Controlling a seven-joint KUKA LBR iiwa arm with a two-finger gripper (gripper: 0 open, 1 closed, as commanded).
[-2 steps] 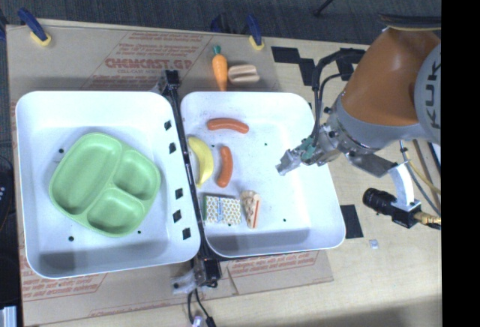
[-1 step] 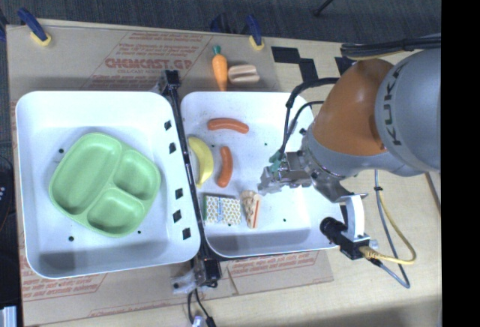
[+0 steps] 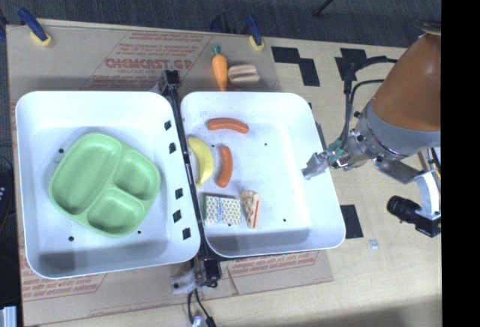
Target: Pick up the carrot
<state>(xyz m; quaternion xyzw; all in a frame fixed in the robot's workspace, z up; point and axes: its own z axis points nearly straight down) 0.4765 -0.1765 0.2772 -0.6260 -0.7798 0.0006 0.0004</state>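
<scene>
The carrot, orange with a green top, lies on the cardboard just beyond the far rim of the right bin, outside both bins. My gripper hovers over the right rim of the right bin, well to the right of the carrot and nearer the front. Nothing shows at its tip. The grey wrist and the orange band rise behind it at the right edge.
A small bun lies right beside the carrot. The right bin holds a sausage, a banana, an orange sausage, a patterned packet and a sandwich wedge. A green divided plate sits in the left bin.
</scene>
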